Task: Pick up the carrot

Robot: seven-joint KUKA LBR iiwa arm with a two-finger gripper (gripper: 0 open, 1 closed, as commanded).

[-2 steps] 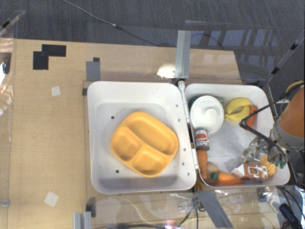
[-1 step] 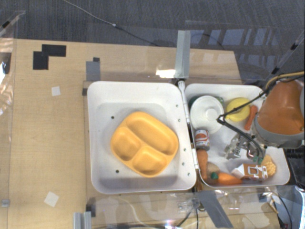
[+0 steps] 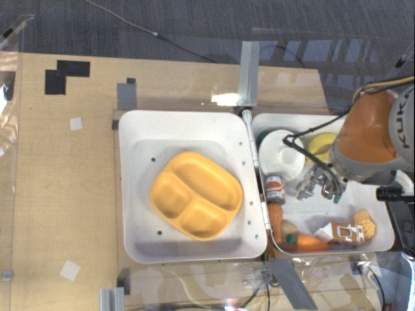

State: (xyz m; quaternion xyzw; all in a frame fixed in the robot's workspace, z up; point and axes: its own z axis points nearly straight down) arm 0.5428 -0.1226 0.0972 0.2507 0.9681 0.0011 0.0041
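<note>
The orange tapered carrot with a green stem end point(image 3: 307, 242) lies on its side near the front wall of the right shallow white bin point(image 3: 388, 237), its green end pointing toward the divider between the two bins. Just to its left, touching or nearly so, lies a brownish rounded potato-like piece point(image 3: 289, 227), and beyond that an elongated orange-brown sausage-like piece point(image 3: 275, 216) stands along the bin's left wall. Above this piece sits a small can with a red and white label point(image 3: 274, 188). To the carrot's right lies a small white and brown carton point(image 3: 342, 232) on its side, with a yellow corn cob point(image 3: 366, 225) just beside it. Farther back in the same bin rest a white round bowl point(image 3: 281, 154) and a yellow object point(image 3: 322, 145), partly hidden by the arm. The metallic end effector point(image 3: 322, 185) hangs above the middle of the right bin, apart from the carrot; whether its fingers are spread or closed cannot be told. The left shallow white bin point(image 3: 139, 238) holds a yellow three-compartment plastic plate point(image 3: 196, 194). Both bins sit on a light wooden surface point(image 3: 65, 199).
</note>
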